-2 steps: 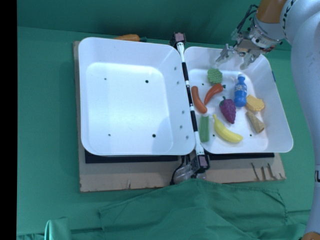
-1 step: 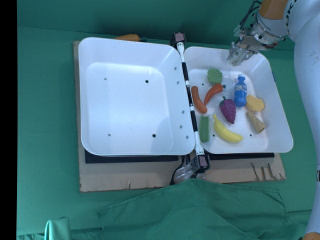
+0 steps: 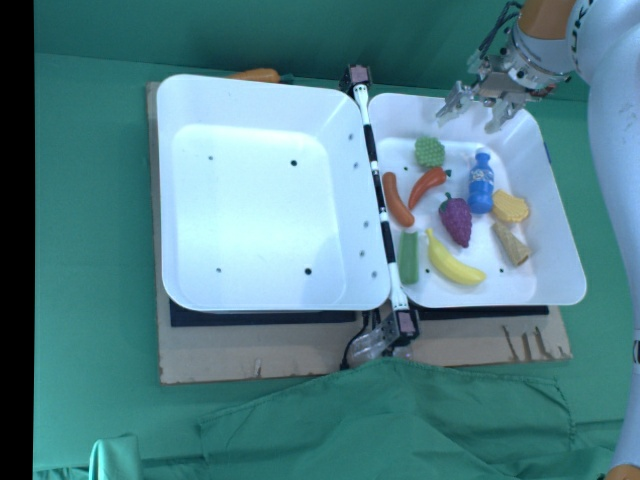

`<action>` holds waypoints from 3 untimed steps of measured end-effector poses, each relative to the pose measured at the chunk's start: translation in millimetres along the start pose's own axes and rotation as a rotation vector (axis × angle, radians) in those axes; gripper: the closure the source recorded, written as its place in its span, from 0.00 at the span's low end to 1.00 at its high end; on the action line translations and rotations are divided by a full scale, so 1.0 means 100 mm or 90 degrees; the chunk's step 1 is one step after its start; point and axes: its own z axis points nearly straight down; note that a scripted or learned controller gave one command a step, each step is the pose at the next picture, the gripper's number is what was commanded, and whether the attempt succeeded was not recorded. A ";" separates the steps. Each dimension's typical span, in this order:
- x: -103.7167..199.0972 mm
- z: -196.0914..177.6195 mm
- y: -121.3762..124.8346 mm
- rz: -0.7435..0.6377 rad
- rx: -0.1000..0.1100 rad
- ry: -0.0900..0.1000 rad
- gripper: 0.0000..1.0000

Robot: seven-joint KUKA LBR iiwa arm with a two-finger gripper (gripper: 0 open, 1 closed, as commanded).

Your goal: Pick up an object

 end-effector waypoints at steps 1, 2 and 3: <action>-0.01 -0.15 0.02 0.001 -0.005 -0.002 1.00; -0.01 -0.14 0.02 0.001 -0.004 -0.002 0.00; 0.08 0.39 -0.03 -0.001 0.010 0.001 0.00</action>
